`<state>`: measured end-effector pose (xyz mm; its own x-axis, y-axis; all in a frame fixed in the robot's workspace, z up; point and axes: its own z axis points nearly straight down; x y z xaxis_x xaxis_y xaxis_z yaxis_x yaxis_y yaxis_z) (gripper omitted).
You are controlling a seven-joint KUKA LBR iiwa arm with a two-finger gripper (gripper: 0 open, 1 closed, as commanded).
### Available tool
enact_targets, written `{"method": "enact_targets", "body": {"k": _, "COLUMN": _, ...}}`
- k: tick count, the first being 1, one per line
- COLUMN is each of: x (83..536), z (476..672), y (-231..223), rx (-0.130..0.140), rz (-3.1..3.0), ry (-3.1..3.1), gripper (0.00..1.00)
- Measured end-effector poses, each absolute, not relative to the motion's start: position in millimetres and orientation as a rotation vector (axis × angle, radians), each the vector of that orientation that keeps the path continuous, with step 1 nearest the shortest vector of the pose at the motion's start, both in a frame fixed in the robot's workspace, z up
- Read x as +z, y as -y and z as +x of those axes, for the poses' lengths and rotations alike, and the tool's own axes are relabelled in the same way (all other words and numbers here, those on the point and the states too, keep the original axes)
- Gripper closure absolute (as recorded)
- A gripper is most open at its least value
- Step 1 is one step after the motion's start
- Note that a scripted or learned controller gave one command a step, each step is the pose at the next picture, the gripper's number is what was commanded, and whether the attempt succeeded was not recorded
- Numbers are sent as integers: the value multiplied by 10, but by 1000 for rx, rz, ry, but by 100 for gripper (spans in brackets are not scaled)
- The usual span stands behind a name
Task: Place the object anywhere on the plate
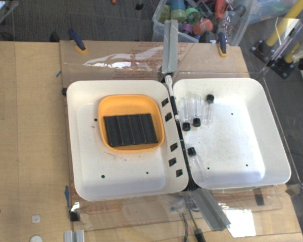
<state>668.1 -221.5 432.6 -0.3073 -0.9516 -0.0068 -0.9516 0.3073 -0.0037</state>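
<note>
Two bins sit side by side on the table [25, 135]: the left bin [86, 180] holds a plate [131, 103] (a ridged block [130, 130] lies on it), the right bin [252, 155] small capped tubes [196, 116].

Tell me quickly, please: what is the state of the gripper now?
Gripper: cannot be told from this picture.
The dark ridged object lies on the orange plate.

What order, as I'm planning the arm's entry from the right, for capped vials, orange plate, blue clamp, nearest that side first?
1. Capped vials, right bin.
2. Orange plate, left bin.
3. Blue clamp, far left, beyond the bins.
</note>
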Motion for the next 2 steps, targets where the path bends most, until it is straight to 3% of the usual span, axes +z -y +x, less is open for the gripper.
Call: {"method": "enact_targets", "body": {"k": 2, "x": 4316, "z": 6693, "y": 2157, "rx": 4, "rz": -2637, "ry": -1695, "gripper": 100}}
